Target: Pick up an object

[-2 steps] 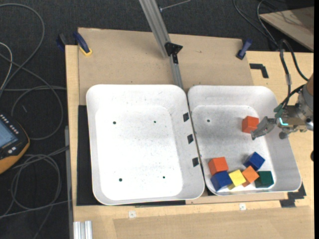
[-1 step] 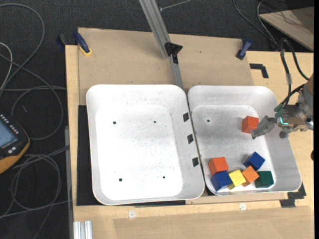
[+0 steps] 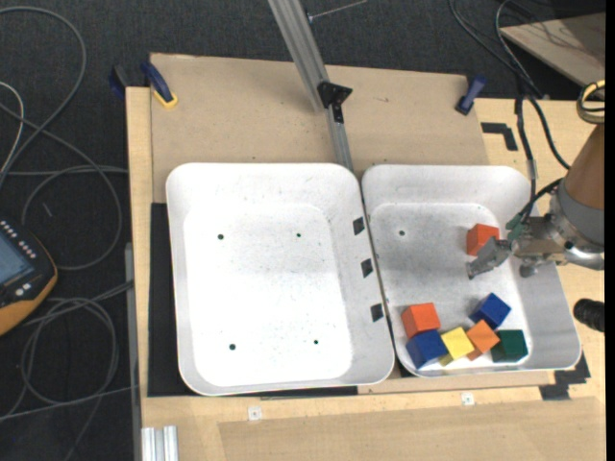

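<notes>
Gripper (image 3: 492, 255) low in right white bin (image 3: 432, 192), beside lone orange cube (image 3: 482, 238); you can't tell its state. Remaining coloured blocks (image 3: 459, 332) bunch at near wall, harder picks, so isolated cube suits you.

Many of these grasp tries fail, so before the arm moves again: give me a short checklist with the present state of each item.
1. Gripper is over the right bin: ok.
2. A target is close: the lone orange block sits right beside the fingertips: ok.
3. That block is between the fingers: cannot tell; from above it looks beside them, not enclosed.
4. Block stands apart from others: ok; the orange, blue, yellow and green cluster lies at the bin's near edge.
5. Finger opening wide enough for the block: cannot tell.
6. Left bin is ready as a drop place: ok.
</notes>
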{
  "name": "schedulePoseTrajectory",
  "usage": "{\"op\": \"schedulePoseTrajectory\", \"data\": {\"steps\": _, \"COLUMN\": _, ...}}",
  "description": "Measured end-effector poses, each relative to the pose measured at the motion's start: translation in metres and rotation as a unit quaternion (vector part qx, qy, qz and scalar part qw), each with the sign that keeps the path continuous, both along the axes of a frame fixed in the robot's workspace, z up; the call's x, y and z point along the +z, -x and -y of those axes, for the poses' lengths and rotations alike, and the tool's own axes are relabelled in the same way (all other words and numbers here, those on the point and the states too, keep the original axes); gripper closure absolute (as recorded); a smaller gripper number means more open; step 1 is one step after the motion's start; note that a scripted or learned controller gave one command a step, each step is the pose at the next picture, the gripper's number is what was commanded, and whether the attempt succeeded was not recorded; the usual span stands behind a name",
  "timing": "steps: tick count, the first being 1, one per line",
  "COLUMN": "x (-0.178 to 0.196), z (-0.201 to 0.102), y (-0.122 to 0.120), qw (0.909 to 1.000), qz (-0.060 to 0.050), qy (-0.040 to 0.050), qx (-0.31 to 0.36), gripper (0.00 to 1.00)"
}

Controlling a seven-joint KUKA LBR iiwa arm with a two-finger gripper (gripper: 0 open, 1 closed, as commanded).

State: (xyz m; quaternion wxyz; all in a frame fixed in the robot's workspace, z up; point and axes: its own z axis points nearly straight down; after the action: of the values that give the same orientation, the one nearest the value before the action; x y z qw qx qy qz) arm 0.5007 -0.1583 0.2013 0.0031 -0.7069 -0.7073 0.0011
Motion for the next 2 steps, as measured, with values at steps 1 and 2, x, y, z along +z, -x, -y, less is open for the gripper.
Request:
{"op": "schedulePoseTrajectory", "data": {"steps": 1, "x": -0.060, "z": -0.001, "y": -0.006, "qw": 1.0000, "qz": -0.001, "qy": -0.0003, "qx": 0.000, "gripper": 0.00}}
{"op": "schedulePoseTrajectory", "data": {"steps": 2, "x": -0.105, "z": -0.002, "y": -0.006, "qw": 1.0000, "qz": 0.000, "qy": -0.0001, "qx": 0.000, "gripper": 0.00}}
